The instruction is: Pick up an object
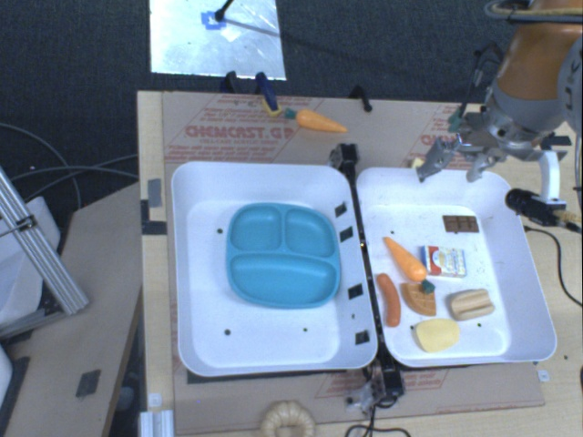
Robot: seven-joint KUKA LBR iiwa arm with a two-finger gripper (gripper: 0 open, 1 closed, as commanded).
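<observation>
The hand hangs spread and empty above the far edge of the right bin, whose toy carrot, sausage and chocolate bar lie untouched.

Glossy white plastic bins; smooth blue plastic plate; cardboard underlay.

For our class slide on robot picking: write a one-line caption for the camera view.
End effector open above the right bin's far rim; toy foods inside, blue divided plate in left bin.
</observation>
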